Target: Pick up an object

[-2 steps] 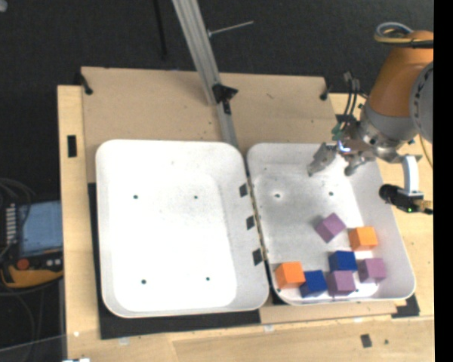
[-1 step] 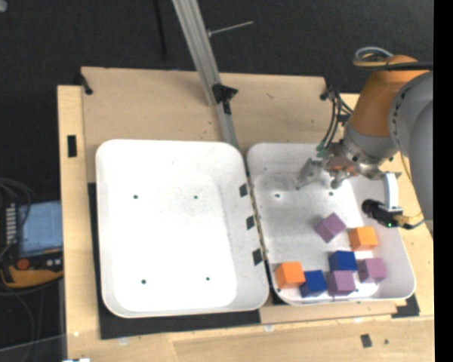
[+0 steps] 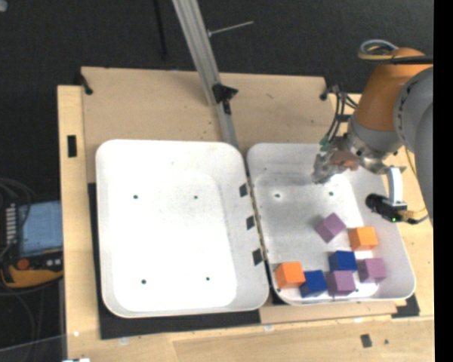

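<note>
Small matte cubes, purple (image 3: pixel 331 226), orange (image 3: pixel 363 237) and blue (image 3: pixel 343 261), sit clustered in the right bin (image 3: pixel 287 179), near corner. The gripper (image 3: pixel 328 164) hangs above its far end, arm bent in from the right; can't tell on the jaws.

Purple blocks: 3; 1 tilted block (image 3: pixel 331 226) lies apart mid-bin, 2 (image 3: pixel 341 281) (image 3: pixel 374 268) near the front wall.
Orange blocks: 2 (image 3: pixel 290 274) (image 3: pixel 363 237).
Blue blocks: 2 (image 3: pixel 343 261) (image 3: pixel 313 283).
Location: right bin (image 3: pixel 287 202), all resting on its floor.
</note>
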Tool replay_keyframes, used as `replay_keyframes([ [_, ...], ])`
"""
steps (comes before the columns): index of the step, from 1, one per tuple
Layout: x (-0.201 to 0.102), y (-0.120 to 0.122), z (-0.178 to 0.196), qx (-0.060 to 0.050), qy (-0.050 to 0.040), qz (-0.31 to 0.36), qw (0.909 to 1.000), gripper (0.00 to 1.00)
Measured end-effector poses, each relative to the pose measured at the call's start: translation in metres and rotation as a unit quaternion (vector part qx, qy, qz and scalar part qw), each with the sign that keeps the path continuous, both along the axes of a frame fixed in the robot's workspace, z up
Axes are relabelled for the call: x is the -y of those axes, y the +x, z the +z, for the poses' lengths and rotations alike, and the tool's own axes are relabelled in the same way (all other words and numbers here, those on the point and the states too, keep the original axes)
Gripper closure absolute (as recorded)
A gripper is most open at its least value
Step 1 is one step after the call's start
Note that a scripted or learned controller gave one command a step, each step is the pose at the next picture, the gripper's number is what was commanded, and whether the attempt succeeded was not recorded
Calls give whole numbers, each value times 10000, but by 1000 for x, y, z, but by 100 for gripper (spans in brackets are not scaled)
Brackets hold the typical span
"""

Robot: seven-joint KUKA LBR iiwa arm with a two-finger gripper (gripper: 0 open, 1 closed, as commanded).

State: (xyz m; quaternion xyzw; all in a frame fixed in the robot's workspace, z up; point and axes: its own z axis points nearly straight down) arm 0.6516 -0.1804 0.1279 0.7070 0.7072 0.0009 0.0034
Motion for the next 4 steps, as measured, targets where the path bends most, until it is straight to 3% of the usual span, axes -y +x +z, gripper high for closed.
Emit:
replay_keyframes([
  [3,13,-14,147,3,5,-5,10000,100],
  [4,-36,-30,154,-20,18,21,10000,100],
])
